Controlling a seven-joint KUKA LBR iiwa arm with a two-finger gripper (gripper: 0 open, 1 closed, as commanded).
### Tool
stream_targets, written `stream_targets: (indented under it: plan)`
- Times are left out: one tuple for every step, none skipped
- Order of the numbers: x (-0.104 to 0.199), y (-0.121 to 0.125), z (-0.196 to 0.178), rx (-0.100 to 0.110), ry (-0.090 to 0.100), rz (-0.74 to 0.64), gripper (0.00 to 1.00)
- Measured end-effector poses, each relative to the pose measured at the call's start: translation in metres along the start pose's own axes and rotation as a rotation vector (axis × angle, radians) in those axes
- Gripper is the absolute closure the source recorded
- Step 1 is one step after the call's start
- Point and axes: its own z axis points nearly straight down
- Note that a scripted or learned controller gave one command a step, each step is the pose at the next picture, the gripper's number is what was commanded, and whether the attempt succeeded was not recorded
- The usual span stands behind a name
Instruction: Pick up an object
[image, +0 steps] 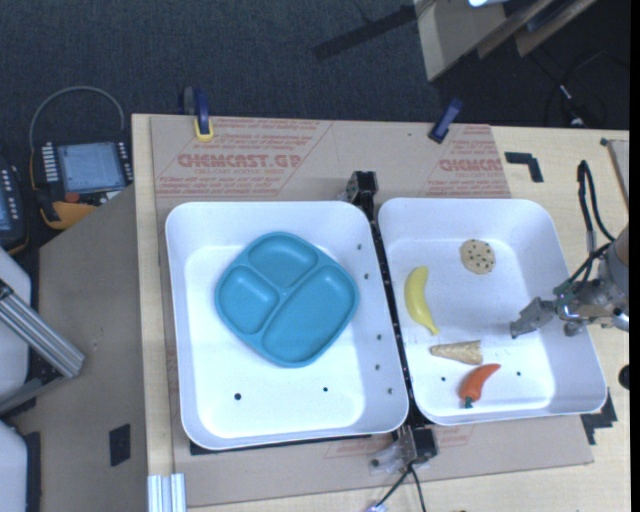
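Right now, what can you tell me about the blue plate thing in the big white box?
The blue plate is a rounded, squarish tray in one solid light blue, and it looks like smooth plastic. Raised ridges split it into three sections: two smaller ones and one larger one. It lies flat, turned at an angle, near the middle of the left bin. It rests on the bin's white floor, with white showing all around it.

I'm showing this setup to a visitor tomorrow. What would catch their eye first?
Most striking is the blue divided plate, lying tilted in the middle of the left bin. Next come the small food items in the right bin: a yellow banana, a cookie, a tan wedge and a red pepper. The gripper hovers at that bin's right side.
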Motion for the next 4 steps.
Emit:
stream_targets:
  plan:
    - [0.001,0.000,0.043,0.001,0.000,0.000,0.00]
    - [0.000,0.001,0.030,-0.005,-0.004,0.000,1.00]
    - [-0.008,0.004,-0.029,-0.009,-0.006,-0.001,1.00]
    - [-0.008,0.005,-0.074,-0.009,-0.006,-0.002,1.00]
